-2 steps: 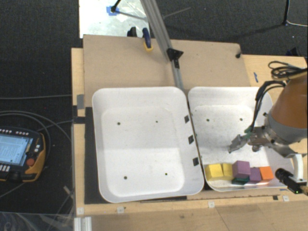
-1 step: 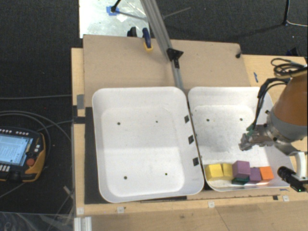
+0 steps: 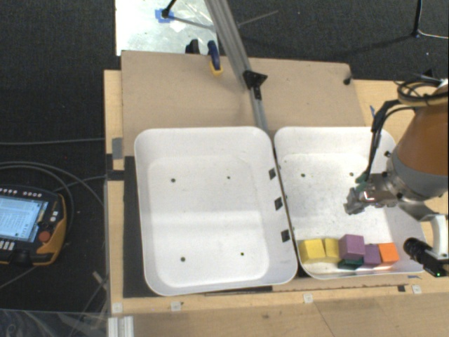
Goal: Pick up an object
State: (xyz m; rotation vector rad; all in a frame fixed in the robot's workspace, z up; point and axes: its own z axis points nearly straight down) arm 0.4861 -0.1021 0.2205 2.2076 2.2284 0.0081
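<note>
Along the front wall of the right bin (image 3: 316,153) lie several small blocks: two yellow blocks (image 3: 319,250), a purple block (image 3: 352,245), a dark green piece (image 3: 350,262), a lighter purple block (image 3: 372,255) and an orange block (image 3: 389,253). My gripper (image 3: 359,201) hangs over the right bin's right half, a little behind and above the row of blocks. Nothing shows between its fingers. The orange-banded arm (image 3: 424,153) comes in from the right and covers the bin's right wall.
The left bin (image 3: 203,209) lies beside the right one, joined by dark clips (image 3: 278,203). A metal pole (image 3: 235,41) slants across the back board. A teach pendant (image 3: 28,223) rests on the floor at the left.
</note>
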